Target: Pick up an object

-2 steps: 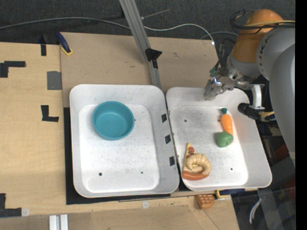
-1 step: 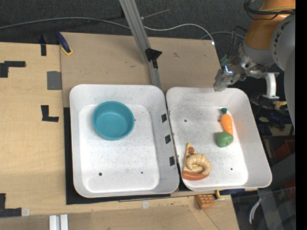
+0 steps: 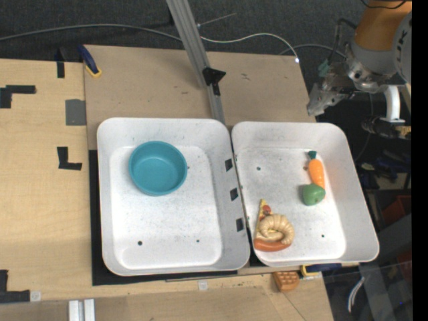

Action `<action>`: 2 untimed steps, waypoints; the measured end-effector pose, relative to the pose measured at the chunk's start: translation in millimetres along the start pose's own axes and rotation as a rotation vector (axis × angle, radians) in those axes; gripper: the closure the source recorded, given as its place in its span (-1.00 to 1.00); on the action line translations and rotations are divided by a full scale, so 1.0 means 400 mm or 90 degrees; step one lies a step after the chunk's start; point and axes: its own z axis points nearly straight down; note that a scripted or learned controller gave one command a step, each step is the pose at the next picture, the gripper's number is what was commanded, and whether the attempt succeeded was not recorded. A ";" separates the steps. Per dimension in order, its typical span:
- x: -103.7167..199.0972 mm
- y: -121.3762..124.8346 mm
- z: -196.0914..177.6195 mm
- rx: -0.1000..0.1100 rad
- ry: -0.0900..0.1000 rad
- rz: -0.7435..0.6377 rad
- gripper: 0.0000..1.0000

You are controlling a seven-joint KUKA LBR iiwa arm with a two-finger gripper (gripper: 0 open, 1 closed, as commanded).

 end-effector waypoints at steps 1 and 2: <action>0.109 -0.024 0.019 0.005 0.001 -0.001 1.00; 0.250 -0.083 0.012 0.005 0.002 -0.003 1.00</action>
